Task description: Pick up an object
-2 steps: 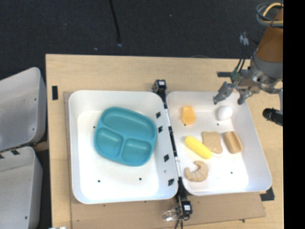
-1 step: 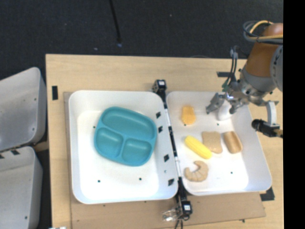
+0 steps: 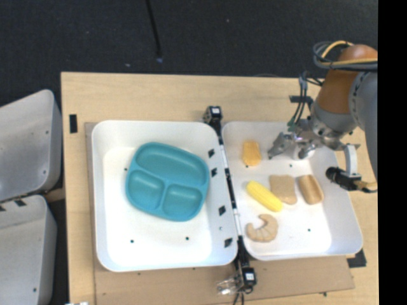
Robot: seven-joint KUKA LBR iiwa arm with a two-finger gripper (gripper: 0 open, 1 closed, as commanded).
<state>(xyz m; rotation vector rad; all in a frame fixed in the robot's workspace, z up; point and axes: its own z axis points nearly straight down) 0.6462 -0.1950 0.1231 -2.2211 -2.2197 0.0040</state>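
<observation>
My gripper hangs over the far part of the right bin, fingers spread apart with nothing between them. The nearest thing to pick is the orange-yellow piece, lying just to the left of my left fingertip and apart from it; as far as I can judge I am beside it, not over it. The risk I see is closing here and catching only air, or dropping with one finger on top of that piece and shoving it toward the divider between the bins. The other candidates lie nearer in the scene: the yellow banana, the tan slab and the brown roll, then the curled pastry nearest of all. Slab and roll sit almost touching, so a grasp there could straddle both or nudge one away. The left bin carries the teal plate, well apart from me.
</observation>
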